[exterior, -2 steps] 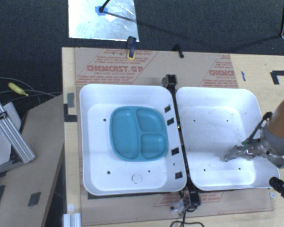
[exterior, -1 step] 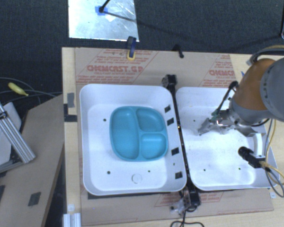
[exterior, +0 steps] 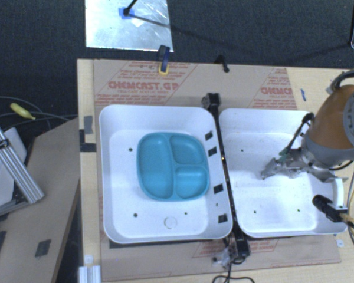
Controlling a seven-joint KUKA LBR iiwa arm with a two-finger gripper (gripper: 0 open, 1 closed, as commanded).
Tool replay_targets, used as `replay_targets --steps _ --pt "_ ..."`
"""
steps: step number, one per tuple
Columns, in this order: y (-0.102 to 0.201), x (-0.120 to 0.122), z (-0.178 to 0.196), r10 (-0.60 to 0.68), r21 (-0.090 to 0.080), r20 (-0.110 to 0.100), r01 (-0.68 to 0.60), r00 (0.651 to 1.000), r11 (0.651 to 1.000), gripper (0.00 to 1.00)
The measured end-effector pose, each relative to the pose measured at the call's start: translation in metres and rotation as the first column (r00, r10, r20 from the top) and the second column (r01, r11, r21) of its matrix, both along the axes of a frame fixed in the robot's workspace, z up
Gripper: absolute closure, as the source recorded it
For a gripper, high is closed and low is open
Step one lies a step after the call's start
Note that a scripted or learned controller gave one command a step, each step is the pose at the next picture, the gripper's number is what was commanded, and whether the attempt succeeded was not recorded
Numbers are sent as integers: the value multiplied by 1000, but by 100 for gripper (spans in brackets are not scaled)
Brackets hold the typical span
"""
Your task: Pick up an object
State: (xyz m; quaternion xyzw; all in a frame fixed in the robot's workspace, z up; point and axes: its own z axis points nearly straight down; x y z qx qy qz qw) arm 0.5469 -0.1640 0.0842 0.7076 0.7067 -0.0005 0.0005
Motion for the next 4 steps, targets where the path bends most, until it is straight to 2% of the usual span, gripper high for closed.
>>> replay_targets --steps 1,2,3,4 --pt "-29 -35 0 -2 0 -1 2 1000 1000 0" --pt "60 -3 0 13 4 4 -13 1000 1000 0" --pt "33 21 1 5 0 4 -5 1000 1000 0" --pt "34 20 12 10 0 5 -10 1000 1000 100"
